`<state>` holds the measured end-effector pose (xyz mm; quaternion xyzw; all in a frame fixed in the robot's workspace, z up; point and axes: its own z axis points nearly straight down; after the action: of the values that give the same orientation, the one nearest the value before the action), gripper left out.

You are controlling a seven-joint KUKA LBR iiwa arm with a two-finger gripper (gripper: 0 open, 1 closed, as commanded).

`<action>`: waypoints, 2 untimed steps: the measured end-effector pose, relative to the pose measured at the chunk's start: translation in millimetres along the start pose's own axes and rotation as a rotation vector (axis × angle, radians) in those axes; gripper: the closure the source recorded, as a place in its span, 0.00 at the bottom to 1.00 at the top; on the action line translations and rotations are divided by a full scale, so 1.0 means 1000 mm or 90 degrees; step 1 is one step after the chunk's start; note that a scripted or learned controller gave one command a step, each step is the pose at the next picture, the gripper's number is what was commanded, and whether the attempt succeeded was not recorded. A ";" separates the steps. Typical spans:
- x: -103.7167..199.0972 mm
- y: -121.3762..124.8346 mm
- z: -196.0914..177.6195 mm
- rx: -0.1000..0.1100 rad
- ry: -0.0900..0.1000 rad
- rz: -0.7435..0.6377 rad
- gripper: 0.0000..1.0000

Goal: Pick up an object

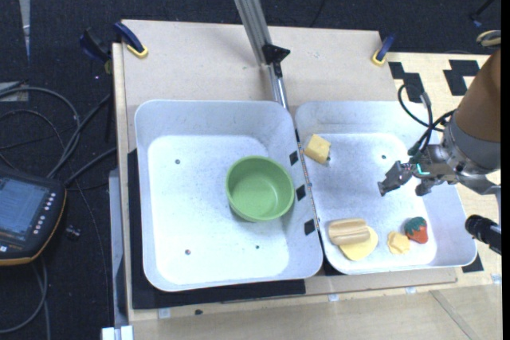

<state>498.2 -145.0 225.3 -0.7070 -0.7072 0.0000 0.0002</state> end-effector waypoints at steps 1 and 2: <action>0.000 0.000 0.000 0.000 0.000 0.000 0.00; -0.001 -0.001 0.063 0.003 0.000 0.000 0.00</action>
<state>497.3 -145.6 162.7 -0.7071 -0.7071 0.0014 0.0021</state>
